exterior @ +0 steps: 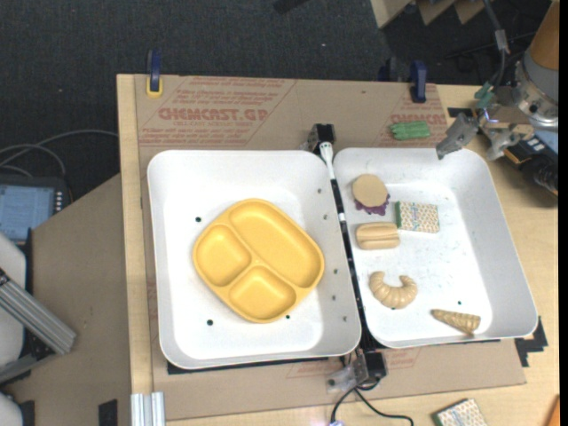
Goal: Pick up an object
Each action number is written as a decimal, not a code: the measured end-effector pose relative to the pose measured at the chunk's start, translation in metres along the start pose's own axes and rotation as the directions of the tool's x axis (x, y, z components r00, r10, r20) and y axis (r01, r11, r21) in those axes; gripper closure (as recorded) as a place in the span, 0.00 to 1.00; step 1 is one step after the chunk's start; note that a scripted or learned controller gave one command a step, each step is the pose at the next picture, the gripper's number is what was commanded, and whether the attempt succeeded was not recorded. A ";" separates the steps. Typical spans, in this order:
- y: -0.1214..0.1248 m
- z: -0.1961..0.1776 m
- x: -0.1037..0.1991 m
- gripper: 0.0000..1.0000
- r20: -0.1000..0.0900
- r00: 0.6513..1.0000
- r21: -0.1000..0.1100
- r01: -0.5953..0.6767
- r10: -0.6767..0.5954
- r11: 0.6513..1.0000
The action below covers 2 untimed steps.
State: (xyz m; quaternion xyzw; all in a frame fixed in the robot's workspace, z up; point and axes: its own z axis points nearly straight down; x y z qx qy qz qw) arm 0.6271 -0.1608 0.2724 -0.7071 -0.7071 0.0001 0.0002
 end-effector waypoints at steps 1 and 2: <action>-0.034 0.159 0.043 0.00 -0.006 1.000 0.018 0.002 -0.002 1.000; 0.008 0.184 0.063 0.00 0.007 1.000 -0.010 0.002 -0.002 1.000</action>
